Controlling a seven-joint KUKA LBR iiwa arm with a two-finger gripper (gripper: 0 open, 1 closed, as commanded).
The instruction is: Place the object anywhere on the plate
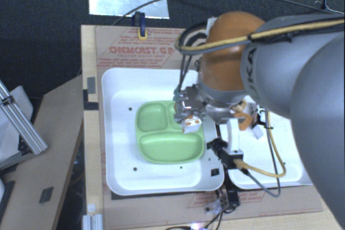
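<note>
A green divided plate (164,140) lies in the left white bin (121,169). My gripper (190,120) hangs over the plate's right rim, at the upper right compartment. It is shut on a small white and tan block (192,125), which shows just below the metal fingers (185,110). The block sits low over the rim where the compartments meet. The grey arm with its orange band (232,51) covers the bin's right wall and much of the right bin.
The right bin (280,169) holds a small orange thing (245,118) close to the wrist. Cables (259,169) trail from the wrist over the divider between the bins. A cardboard sheet (140,48) lies under the bins, and an aluminium rail (21,121) stands at far left.
</note>
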